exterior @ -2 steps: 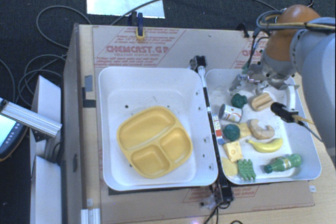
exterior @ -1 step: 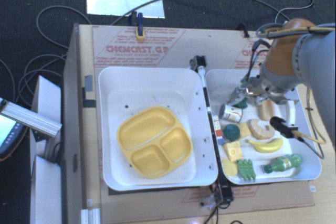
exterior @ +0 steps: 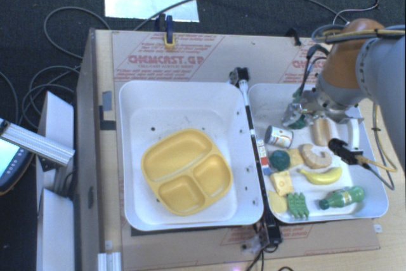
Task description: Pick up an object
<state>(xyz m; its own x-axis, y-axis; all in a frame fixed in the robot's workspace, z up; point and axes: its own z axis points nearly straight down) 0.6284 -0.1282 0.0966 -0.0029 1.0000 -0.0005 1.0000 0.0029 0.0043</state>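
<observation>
From my desk, nothing is lifted yet: the green bottle (exterior: 341, 198) and banana (exterior: 321, 176) lie by the right bin's (exterior: 379, 200) near edge, the can (exterior: 278, 136) mid-bin, and beyond it my gripper (exterior: 295, 112) hovers, grip state unreadable, needing a descent onto the can.

Red print "CHEMCAST GP" on the brown protective sheet (exterior: 166, 60) over the bench, near its far edge above the left bin (exterior: 130, 136). Same red lettering repeats partly at the bench's far right (exterior: 299, 63), cut off by the arm, unreadable. Small can (exterior: 278, 136) label too small to read.
</observation>
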